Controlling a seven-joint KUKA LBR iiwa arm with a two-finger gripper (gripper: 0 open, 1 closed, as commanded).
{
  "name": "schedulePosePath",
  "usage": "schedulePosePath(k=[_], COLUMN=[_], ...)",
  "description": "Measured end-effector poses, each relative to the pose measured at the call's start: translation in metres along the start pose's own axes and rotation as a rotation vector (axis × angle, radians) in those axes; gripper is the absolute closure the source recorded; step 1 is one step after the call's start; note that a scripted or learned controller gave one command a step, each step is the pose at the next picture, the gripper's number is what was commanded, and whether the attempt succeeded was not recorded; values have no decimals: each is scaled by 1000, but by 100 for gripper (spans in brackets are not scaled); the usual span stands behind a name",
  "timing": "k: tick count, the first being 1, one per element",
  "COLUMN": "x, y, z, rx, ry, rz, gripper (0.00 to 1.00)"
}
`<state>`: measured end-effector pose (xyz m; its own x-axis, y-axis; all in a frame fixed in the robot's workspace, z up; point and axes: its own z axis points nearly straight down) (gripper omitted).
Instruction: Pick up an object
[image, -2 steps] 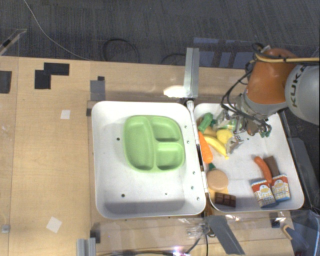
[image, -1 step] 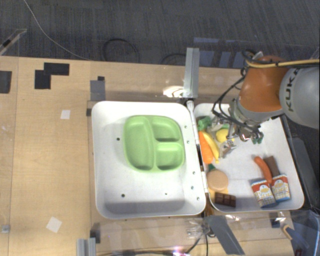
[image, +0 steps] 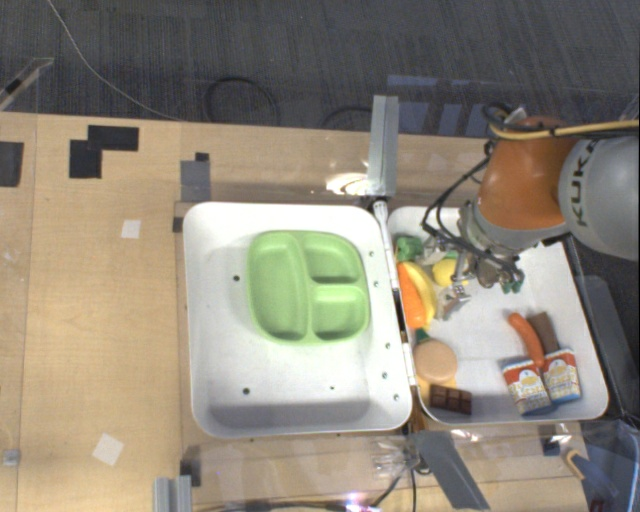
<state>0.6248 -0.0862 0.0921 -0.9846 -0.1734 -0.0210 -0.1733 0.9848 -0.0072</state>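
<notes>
Camera view, my log: gripper (image: 462, 290) low in right bin (image: 585, 330), just beside banana (image: 418, 290); finger state I cannot tell. Green tray (image: 305, 285) in left bin (image: 215, 330)

A light wooden bench top (image: 90, 330) bears black square markers (image: 100, 148); beyond it lies dark grey carpet floor (image: 250, 50) crossed by a thin cable (image: 100, 75)
</notes>
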Motion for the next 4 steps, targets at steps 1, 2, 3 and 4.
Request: schedulePosePath(k=[1, 2, 3, 4], x=[10, 48, 37, 71], y=[3, -4, -78, -86], z=[1, 1, -34, 2], rx=[-2, -3, -1, -3], ry=[3, 7, 9, 9], rz=[146, 227, 108, 174], gripper=[0, 0, 0, 0])
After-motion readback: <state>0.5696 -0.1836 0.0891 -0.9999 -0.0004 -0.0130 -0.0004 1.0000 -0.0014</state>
